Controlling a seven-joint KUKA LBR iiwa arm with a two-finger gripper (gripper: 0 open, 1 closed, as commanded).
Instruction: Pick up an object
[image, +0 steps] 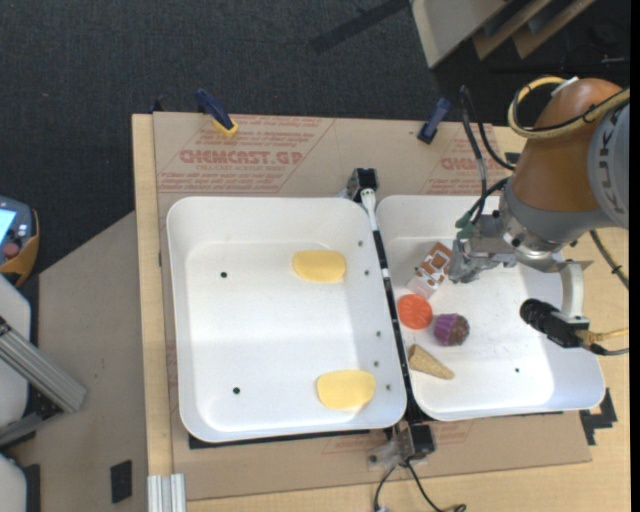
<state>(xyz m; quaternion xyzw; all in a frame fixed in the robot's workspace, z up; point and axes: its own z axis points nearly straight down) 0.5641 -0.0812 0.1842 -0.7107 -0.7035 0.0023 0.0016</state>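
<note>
Hovering my tool (462, 266) in the right bin (560, 395), can't tell its state. Next: drop onto that packet (434, 264).

Two white bins (200, 300) sit on tan cardboard (160, 200) printed with red lettering. The left bin contains two pale yellow pieces (319, 266). The right bin (540, 390) contains an orange-red ball (415, 311), a purple piece (451, 328), a tan cone (430, 364) and a brown-and-white packet (434, 263). Blue clamps (216, 112) grip the cardboard's far edge. The arm (560, 170) is grey with an orange band.
</note>
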